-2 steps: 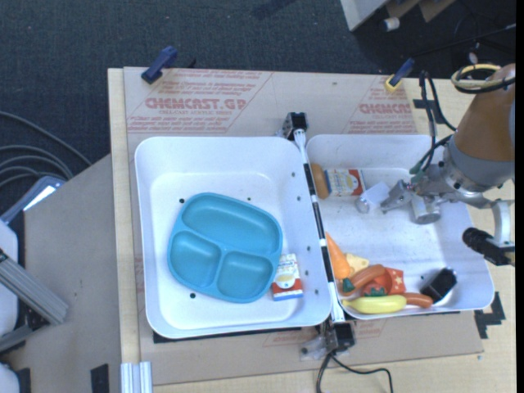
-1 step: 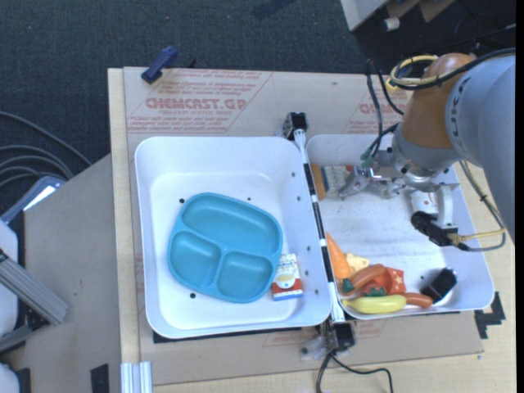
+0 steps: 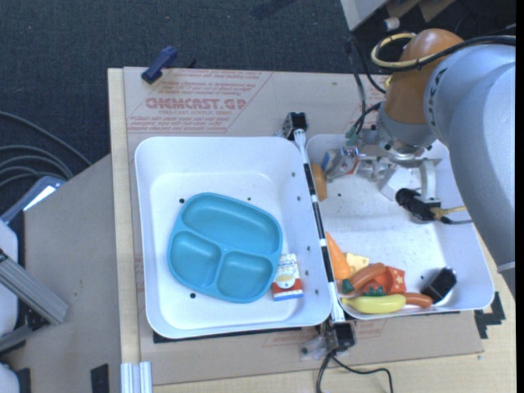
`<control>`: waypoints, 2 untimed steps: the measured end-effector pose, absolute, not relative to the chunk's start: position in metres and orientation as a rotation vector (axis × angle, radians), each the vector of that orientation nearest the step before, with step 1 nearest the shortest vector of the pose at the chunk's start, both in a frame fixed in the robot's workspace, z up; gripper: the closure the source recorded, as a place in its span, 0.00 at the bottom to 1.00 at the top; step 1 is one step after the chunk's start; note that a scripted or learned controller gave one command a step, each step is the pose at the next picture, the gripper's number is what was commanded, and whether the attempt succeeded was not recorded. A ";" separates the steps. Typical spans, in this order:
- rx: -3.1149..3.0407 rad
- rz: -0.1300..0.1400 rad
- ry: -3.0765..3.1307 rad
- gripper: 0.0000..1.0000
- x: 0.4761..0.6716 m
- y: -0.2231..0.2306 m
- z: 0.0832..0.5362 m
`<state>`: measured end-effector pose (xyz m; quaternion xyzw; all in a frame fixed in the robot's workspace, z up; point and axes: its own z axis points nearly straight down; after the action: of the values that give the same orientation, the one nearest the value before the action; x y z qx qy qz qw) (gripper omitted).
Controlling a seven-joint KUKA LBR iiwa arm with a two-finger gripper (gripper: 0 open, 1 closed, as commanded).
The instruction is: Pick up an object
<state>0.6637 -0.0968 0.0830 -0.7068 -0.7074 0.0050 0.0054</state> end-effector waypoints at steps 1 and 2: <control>-2.215 0.011 -2.219 1.00 0.665 -0.096 0.094; -2.215 0.024 -2.215 0.00 0.663 -0.099 0.093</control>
<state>0.6632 -0.0994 0.0934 -0.7070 -0.7071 0.0075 0.0043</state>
